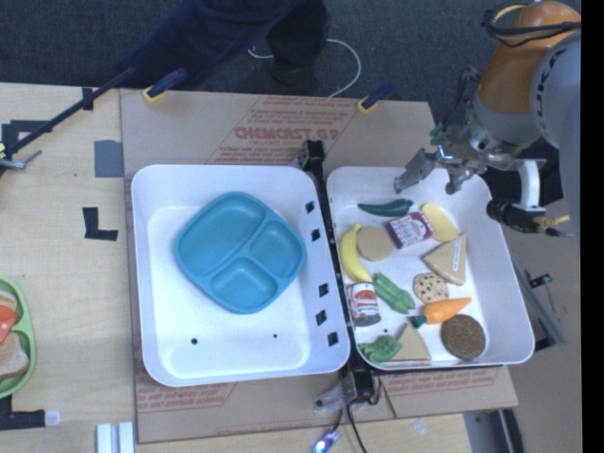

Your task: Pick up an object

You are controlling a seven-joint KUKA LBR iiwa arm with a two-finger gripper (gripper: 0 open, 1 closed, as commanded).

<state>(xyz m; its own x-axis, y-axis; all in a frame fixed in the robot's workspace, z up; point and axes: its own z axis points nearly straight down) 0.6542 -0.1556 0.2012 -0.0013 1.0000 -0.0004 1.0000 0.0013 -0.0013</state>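
Note:
The right bin (505, 281) holds several toy foods: a green chili (385, 208), a banana (352, 253), a maroon packet (409, 227), a yellow lemon (439, 220), a cheese wedge (450, 259), a carrot (442, 310), a small can (364, 303) and a brown round cookie (462, 336). My gripper (430, 177) hangs over the bin's far rim, just above the chili and lemon. It is open, with nothing between its fingers.
The left bin (160, 347) holds a blue divided plate (241, 251). A green pickle (394, 293), a chip cookie (429, 286) and a tan bun (375, 243) crowd the right bin's middle. Cardboard lies under both bins. A green plate (11, 338) sits at the far left edge.

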